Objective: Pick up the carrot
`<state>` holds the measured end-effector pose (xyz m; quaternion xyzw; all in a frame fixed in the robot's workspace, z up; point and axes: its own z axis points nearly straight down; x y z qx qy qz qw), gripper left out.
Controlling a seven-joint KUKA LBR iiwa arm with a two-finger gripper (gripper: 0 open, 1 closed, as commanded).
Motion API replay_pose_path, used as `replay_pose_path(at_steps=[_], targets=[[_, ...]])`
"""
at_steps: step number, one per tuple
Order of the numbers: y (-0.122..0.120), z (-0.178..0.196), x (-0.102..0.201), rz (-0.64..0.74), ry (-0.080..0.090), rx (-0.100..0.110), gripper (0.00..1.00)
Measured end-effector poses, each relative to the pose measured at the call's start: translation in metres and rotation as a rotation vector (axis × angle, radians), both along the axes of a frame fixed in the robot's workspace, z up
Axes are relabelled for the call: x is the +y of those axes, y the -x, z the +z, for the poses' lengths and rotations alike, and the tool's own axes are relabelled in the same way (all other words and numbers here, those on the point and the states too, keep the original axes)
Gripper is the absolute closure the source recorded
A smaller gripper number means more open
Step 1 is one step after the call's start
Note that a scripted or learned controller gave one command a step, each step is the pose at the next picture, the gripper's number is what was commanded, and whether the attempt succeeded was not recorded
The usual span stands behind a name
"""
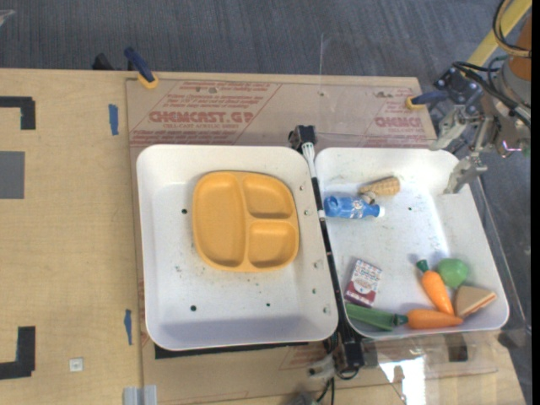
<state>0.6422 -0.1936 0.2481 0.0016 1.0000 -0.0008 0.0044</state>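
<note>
Right bin (472,218), white, shallow, taken as landmark.

Carrot (435,290): orange, green stem end, lying at a slant in the bin's near right corner. A second orange carrot-like piece (434,318) lies just below it along the near wall.

Neighbours in that corner: green round fruit (454,271), touching or just beside the carrot's upper end; tan bread wedge (473,299), just beside its right flank; dark green vegetable (375,316) along the near wall; small red-and-white carton (364,282) toward the bin's middle left.

Far half of the bin: blue bottle (350,207) and corn piece (380,186).

Left of the bin: second white bin (160,251) holding a yellow divided plate (245,221).

Claw (467,171): at the bin's far right corner, well apart from the carrot, holding nothing; too small and cluttered to say whether it is apart or together.

Hazards, as judged: crowded corner, so a descent may close on fruit or bread instead; bin wall may block a finger; two orange pieces invite the wrong pick.
</note>
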Motion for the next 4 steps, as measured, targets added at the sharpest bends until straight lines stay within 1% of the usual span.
replay_pose_path(at_steps=[1,2,3,4], targets=[[0.057,-0.063,0.024,0.187,-0.002,0.006,0.0],[0.105,-0.15,0.022,0.242,0.004,-0.005,0.0],[0.143,-0.158,-0.021,0.35,0.003,-0.005,0.0],[0.147,-0.158,0.017,0.331,0.006,-0.009,0.0]])
